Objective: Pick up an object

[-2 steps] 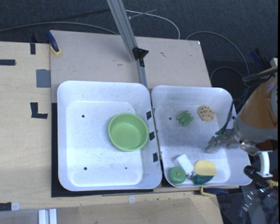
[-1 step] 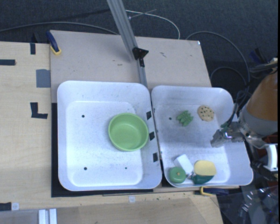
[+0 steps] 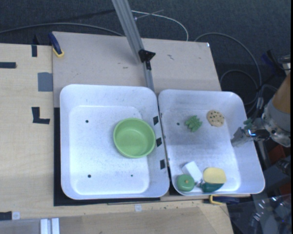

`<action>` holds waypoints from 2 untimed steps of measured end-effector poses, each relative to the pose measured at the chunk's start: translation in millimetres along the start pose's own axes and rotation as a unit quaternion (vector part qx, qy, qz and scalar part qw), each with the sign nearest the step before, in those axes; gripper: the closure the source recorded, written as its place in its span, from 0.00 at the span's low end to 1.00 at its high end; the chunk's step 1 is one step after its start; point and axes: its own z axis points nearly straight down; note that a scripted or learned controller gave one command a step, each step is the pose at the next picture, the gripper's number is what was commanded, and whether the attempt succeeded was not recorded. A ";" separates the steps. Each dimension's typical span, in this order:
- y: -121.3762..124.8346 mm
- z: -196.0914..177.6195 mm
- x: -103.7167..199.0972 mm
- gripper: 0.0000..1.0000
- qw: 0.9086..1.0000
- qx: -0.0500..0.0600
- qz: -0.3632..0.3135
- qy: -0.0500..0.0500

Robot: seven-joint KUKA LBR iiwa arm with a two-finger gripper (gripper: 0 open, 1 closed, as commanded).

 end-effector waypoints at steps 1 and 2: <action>1.5 -52.9 0.0 1.00 1.000 0.000 0.000 0.000; 12.7 -39.5 51.5 1.00 1.000 0.003 -0.003 0.002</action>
